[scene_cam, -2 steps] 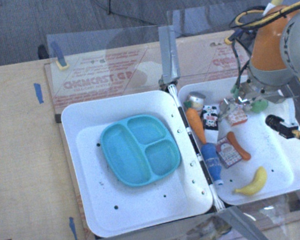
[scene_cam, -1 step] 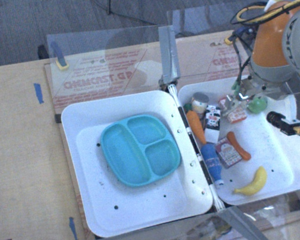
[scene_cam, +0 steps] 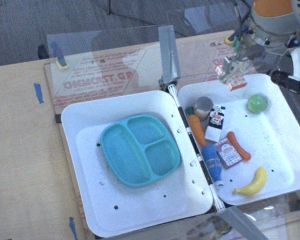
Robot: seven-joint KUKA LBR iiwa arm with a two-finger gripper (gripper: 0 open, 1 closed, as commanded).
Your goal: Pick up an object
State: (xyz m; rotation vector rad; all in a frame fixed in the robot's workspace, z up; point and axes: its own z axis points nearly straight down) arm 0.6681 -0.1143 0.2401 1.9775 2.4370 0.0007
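Note:
My gripper (scene_cam: 234,68) hangs over the far edge of the right bin (scene_cam: 292,143), shut on a small crumpled white and red packet (scene_cam: 232,76) that is lifted above the bin floor. Below it in the right bin lie a green ball (scene_cam: 257,103), a yellow banana (scene_cam: 252,182), a red sausage (scene_cam: 238,146), an orange carrot (scene_cam: 197,128), a blue tube (scene_cam: 212,164), a black and white bottle (scene_cam: 215,119), a pink-red card (scene_cam: 228,152) and a grey round piece (scene_cam: 202,104).
A teal divided plate (scene_cam: 140,149) lies in the left bin (scene_cam: 97,212). A clear panel and a grey upright post (scene_cam: 168,56) stand behind the bins. The arm's cables and black fittings (scene_cam: 289,80) hang at the right bin's far right corner.

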